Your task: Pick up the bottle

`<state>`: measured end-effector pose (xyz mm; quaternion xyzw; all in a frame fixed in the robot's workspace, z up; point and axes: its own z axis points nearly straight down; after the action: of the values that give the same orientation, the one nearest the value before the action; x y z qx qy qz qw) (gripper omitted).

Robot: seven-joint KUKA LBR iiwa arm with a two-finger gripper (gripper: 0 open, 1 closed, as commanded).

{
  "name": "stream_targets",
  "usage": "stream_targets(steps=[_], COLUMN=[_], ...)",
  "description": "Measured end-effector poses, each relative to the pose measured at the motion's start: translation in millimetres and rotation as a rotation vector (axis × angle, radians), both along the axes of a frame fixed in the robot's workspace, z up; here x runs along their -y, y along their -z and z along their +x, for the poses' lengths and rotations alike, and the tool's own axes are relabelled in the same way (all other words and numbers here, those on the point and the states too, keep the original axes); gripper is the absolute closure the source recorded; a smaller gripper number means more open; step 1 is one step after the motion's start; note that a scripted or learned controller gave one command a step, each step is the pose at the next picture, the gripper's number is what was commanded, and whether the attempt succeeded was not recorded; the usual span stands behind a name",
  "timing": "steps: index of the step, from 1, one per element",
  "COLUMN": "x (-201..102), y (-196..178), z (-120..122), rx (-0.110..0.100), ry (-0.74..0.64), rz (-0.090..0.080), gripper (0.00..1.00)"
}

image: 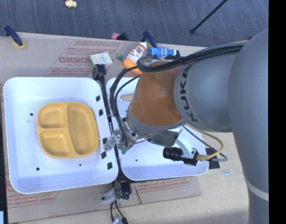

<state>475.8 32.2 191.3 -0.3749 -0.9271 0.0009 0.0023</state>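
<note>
Beyond the right bin's far edge: bottle, likely light, slick; grip mid-body. Hand state: cannot tell.

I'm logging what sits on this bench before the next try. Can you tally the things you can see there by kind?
White bins: 2
Yellow divided plate: 1
Orange bottle, partly hidden behind the arm: 1
Small patterned block: 1
Total: 5
The arm covers much of the right bin, so anything under it is uncounted.
</note>
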Motion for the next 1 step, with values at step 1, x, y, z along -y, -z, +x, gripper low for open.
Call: stream_targets(steps=[1], x=[55.9], y=[-136.5], z=[43.6], rx=[0.007], ry=[-0.375], rz=[-0.001], gripper=[1.0])
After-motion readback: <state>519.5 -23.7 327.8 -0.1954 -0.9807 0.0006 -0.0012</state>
